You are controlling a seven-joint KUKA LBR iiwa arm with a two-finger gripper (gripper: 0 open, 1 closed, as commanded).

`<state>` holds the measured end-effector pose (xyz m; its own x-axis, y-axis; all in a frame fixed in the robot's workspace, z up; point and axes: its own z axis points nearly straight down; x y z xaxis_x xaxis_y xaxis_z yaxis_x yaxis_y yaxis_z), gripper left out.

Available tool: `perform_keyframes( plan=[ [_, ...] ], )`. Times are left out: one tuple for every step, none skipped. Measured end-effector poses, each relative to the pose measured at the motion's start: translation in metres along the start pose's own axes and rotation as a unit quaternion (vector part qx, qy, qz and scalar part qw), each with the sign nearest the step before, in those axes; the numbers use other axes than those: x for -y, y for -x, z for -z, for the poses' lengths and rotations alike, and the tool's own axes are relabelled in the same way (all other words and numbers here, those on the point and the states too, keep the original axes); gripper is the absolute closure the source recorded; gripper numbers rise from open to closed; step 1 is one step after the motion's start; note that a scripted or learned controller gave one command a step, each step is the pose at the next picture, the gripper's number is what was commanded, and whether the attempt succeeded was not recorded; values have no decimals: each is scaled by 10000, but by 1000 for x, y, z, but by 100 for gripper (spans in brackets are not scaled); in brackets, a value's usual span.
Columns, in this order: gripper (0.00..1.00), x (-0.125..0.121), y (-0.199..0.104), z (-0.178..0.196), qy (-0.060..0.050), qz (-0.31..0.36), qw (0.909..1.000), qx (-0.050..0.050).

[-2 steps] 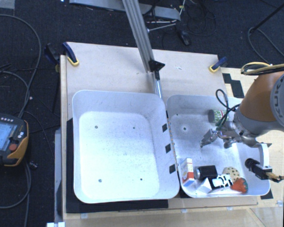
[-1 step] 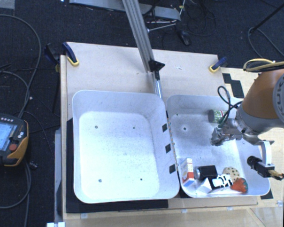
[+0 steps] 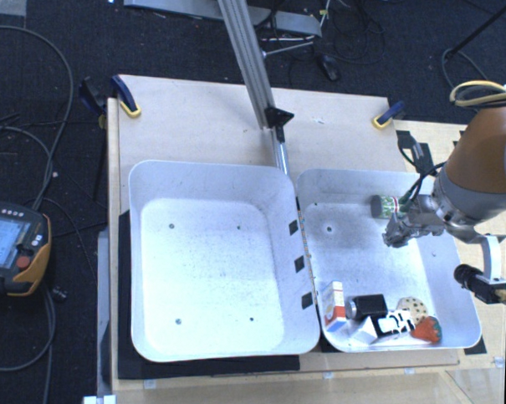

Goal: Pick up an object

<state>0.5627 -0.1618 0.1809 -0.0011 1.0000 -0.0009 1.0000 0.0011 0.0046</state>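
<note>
My gripper (image 3: 396,236) hangs over the upper right part of the right bin (image 3: 352,243), reaching in from the right. A small green-labelled can (image 3: 385,206) lies just up and left of it, close to the wrist, and I cannot tell whether they touch. Along the bin's near edge lies a cluster: a white and red box (image 3: 336,303), a black block (image 3: 369,307), a white and black piece (image 3: 389,324), a spotted round piece (image 3: 411,306) and a red strawberry-like toy (image 3: 428,330). The gripper is well above this cluster in the view.
The left bin (image 3: 208,262) sits beside the right one, with a shared raised rim (image 3: 303,258) between them. A slanted metal bar (image 3: 257,72) comes down to the bins' far edge. Yellow clamps (image 3: 127,108) (image 3: 382,121) grip the bench's back corners.
</note>
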Motion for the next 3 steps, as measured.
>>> perform_keyframes(
  plan=[
    [100,-5,-7,59,2,1,10000,0],
    [100,-6,-7,110,0,-3,10000,0],
    [100,0,-54,111,-20,13,10000,-8]
  ],
)
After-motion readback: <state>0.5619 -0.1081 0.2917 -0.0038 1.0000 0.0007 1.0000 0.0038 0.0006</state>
